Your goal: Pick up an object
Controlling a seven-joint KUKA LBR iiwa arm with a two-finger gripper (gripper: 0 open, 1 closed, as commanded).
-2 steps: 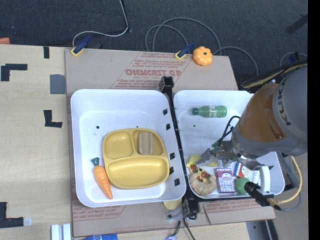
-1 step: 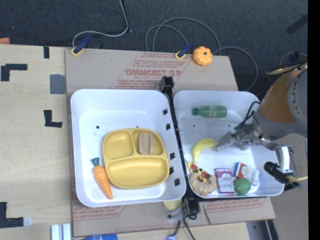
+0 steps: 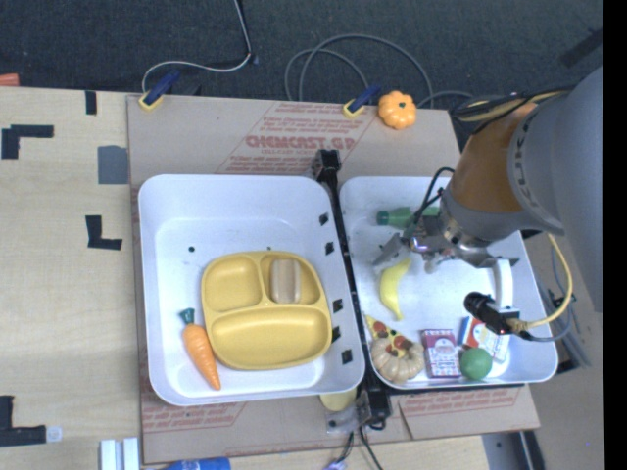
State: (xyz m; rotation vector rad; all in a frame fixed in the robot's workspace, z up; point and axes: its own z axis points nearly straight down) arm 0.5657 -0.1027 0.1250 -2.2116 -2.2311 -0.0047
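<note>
The gripper (image 3: pixel 411 248) is seen low over the right bin (image 3: pixel 534 355); whether it is parted or closed cannot be told from this view. Just below it and slightly to its left, a yellow banana (image 3: pixel 393 290) is found lying on the bin floor, apart from the gripper as far as can be judged. Just above the gripper, a green object (image 3: pixel 397 217) is seen near the bin's upper edge. Farther below, along the bin's lower edge, a small pale pumpkin (image 3: pixel 397 360), a red packet (image 3: pixel 439 352) and a green ball (image 3: pixel 475 363) are lined up. Well to the gripper's left, in the left bin (image 3: pixel 162 213), a yellow divided plate (image 3: pixel 265 311) is placed, with an orange carrot (image 3: pixel 202 354) beside its lower left edge. Well above, outside the bins, a small orange pumpkin (image 3: pixel 397 110) is set on the cardboard (image 3: pixel 245 135).
</note>
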